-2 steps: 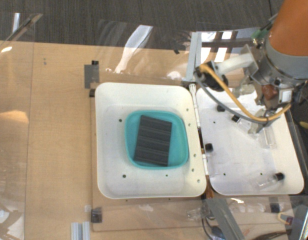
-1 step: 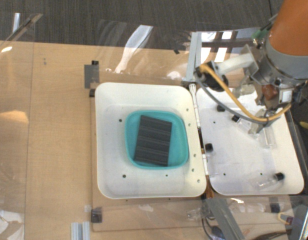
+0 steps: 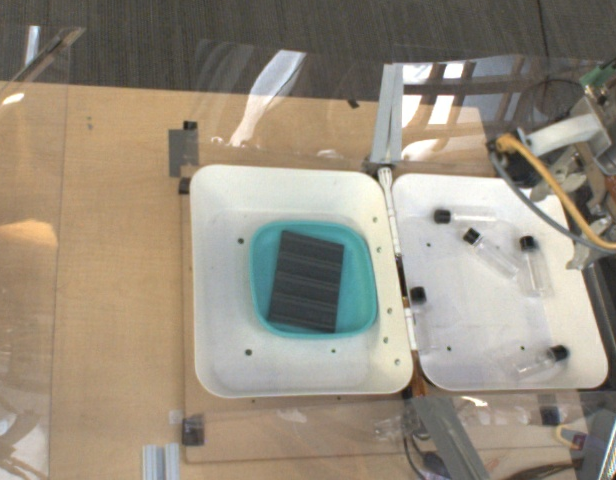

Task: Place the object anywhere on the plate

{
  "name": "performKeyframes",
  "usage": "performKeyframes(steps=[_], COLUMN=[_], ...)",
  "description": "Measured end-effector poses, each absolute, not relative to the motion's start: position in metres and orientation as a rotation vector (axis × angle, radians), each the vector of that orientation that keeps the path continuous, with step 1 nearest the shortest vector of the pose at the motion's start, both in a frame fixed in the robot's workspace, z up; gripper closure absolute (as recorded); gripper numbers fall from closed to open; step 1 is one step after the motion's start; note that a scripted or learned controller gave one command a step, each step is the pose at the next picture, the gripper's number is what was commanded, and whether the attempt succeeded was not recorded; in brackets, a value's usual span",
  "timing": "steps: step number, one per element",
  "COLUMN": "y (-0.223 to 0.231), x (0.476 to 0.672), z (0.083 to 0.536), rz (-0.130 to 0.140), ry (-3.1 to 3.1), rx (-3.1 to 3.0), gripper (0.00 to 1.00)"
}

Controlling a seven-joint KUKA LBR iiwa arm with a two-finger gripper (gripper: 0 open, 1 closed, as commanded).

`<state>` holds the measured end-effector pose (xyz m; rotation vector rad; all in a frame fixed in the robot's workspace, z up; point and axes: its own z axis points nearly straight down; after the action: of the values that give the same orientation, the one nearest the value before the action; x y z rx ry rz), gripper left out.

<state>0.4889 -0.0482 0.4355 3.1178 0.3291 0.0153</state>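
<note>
Dark ribbed block lies flat on teal plate in left bin, well apart from arm at right edge. Jaw state: cannot tell. Placement probably done; retreat clear, avoid nudging plate.

Arm parked at the right edge of the view, mostly out of frame, grey and white parts wrapped in yellow and black cables.

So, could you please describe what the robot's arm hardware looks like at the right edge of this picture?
The arm hardware shows as a cluster of grey and white metal parts. A yellow cable loops out of it beside thin black cables, and a white block sits near the top. The fingers can't be made out.
</note>
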Motion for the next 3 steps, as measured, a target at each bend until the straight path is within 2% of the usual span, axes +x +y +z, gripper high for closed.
performKeyframes(steps=[1,3], y=[-0.048,0.016], x=[0.489,0.489], z=[0.436,0.436], rz=[0.015,0.024], ry=[0.330,0.321], rx=[3.118,3.120], gripper=[0.00,0.00])
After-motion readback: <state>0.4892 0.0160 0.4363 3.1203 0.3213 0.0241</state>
